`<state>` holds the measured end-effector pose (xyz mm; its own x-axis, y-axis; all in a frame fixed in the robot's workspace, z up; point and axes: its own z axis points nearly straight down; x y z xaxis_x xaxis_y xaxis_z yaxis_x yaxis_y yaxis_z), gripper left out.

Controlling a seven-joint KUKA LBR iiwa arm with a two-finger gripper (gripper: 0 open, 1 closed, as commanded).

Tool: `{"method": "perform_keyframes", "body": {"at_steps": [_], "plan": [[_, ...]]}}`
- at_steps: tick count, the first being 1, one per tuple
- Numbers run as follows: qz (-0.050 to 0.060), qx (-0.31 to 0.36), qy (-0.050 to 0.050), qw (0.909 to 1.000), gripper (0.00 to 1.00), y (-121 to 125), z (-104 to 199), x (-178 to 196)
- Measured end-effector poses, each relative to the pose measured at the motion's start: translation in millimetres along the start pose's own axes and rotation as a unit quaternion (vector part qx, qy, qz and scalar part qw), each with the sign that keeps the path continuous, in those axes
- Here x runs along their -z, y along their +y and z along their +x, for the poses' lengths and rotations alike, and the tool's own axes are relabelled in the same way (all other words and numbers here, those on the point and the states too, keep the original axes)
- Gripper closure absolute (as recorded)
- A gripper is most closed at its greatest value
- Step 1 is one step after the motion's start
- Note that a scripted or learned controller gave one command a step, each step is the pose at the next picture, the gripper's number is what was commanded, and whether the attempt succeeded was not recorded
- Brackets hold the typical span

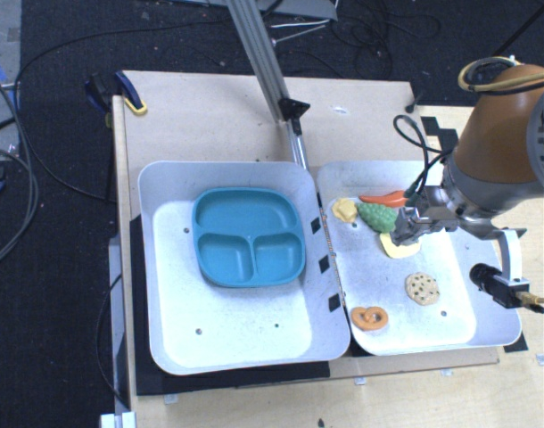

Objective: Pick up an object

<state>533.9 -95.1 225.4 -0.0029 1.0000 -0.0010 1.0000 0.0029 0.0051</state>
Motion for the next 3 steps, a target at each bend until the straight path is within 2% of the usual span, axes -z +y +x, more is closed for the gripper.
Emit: {"method": "perform_keyframes", "body": {"at_steps": [1, 2, 3], "plan": [[0.001, 0.000, 0.000, 1.0000, 1.00, 1, 0, 22], [0.002, 0.002, 0.001, 1.0000, 1.00, 18, 55, 23], [0.003, 0.003, 0.001, 1.0000, 1.00, 16, 115, 16]]}}
